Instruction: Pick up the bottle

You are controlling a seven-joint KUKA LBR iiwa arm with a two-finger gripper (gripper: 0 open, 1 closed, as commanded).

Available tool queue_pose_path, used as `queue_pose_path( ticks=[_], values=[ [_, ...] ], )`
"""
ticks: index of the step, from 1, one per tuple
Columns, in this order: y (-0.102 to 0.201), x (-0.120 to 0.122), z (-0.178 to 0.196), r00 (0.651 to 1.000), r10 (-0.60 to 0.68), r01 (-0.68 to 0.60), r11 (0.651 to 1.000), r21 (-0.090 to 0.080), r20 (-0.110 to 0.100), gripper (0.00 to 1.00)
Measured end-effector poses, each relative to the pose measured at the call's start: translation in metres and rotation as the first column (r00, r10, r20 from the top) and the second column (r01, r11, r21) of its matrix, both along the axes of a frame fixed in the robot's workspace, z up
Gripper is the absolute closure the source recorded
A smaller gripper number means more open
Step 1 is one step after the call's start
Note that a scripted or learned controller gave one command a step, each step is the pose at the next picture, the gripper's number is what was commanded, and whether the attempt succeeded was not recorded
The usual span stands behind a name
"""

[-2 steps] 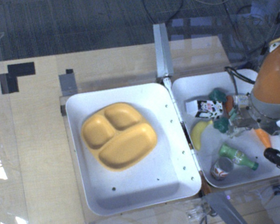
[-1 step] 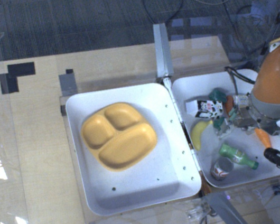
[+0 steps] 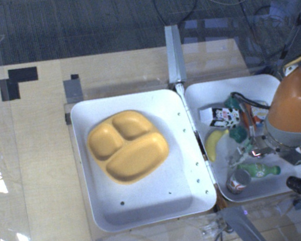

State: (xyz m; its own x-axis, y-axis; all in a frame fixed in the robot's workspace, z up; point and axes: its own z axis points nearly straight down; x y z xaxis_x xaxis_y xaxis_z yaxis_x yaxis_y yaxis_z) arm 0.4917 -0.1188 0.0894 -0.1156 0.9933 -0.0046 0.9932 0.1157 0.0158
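The green bottle (image 3: 261, 170) is lying on its side in the right bin (image 3: 283, 186), beside a metal can (image 3: 238, 181). The pincer (image 3: 251, 147) is hovering just above it; its opening cannot be told.

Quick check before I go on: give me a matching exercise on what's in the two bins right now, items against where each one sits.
Items:
1. yellow divided tray
2. banana
3. green bottle
4. metal can

Places:
A. right bin, lying on its side near the front wall, just right of the can
B. left bin, on its own
C. right bin, front left corner
D. right bin, against the left wall, about midway back

Pairs: 1-B, 2-D, 3-A, 4-C

The gripper hangs just behind the bottle.
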Motion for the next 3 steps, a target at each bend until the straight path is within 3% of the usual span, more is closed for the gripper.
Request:
queue_pose_path(
  ticks=[1, 2, 3],
  values=[
    [0.001, 0.003, 0.012, 1.0, 0.003, -0.003, 1.0, 0.001, 0.006, 1.0],
    [0.001, 0.002, 0.012, 1.0, 0.003, -0.003, 1.0, 0.001, 0.005, 0.0],
    [-0.03, 0.067, 0.061, 0.991, 0.136, -0.136, 0.991, 0.001, -0.011, 0.0]
  ],
)
